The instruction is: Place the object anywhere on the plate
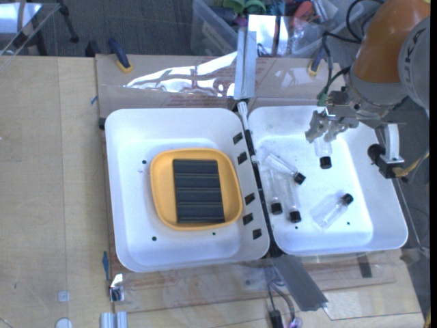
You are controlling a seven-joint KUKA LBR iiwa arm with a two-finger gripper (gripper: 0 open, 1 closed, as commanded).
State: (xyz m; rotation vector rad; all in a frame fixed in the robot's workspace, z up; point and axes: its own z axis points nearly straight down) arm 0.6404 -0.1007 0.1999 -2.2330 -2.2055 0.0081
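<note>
Vials lie scattered across the right bin, clear little bottles with black caps, and the gripper hangs above that bin's upper part, at about twelve o'clock from the bin's middle. From the overhead camera the arm comes in from the right, its orange band showing near the top right corner, and its wrist ends in pale fingers that point down and to the left. Whether those fingers stand apart or together I cannot tell, as they blur against the white bin floor, and nothing can be seen between them. Just below the gripper, at roughly five o'clock from it, a small upright vial stands with its black cap lowest in the view, near but not touching the claw. Another vial lies on its side at about seven o'clock from the gripper, toward the divider between the bins. Lower still, two more vials lie close together near the bin's left wall, their caps toward six o'clock. A larger vial lies tilted at about six o'clock from the gripper, well apart from it, cap pointing up and right. The left bin holds the yellow plate, which carries a dark ribbed block in its middle; the plate sits well apart from the gripper, at about eight o'clock from it.
</note>
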